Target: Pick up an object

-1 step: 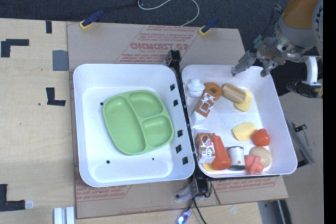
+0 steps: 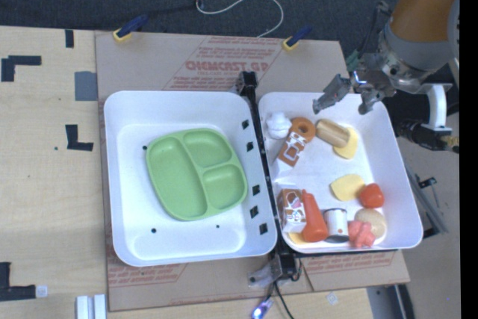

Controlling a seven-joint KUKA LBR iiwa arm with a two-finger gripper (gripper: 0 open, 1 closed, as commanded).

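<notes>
- The gripper (image 2: 345,95) hangs over the far edge of the right bin (image 2: 399,183), above its back rim, with the jaws spread wide and nothing between them.
- Judged from this, the step in hand is the approach: no object has been chosen by contact yet, and the pick itself is not yet begun.
- The nearest candidate is the bread roll (image 2: 333,133), lying in the far part of the right bin, just below the jaws and touching a pale yellow piece (image 2: 346,150) on its near side.
- The roll's long axis runs roughly left to right across the bin, tilted slightly, with its right end a little nearer the camera.
- The next move likely calls for a descent straight onto the roll, with the jaws turned to close across its short width rather than along its length.
- The neighbours are close: a doughnut (image 2: 302,127) sits just left of the roll, above an orange-and-white carton (image 2: 291,151), so a finger could land on one of them.
- Further toward the near rim lie a yellow piece (image 2: 346,187), a tomato (image 2: 371,196) and a cluster of small packs, well apart from the jaws.
- The left bin (image 2: 127,123) holds a green divided plate (image 2: 197,173).
</notes>
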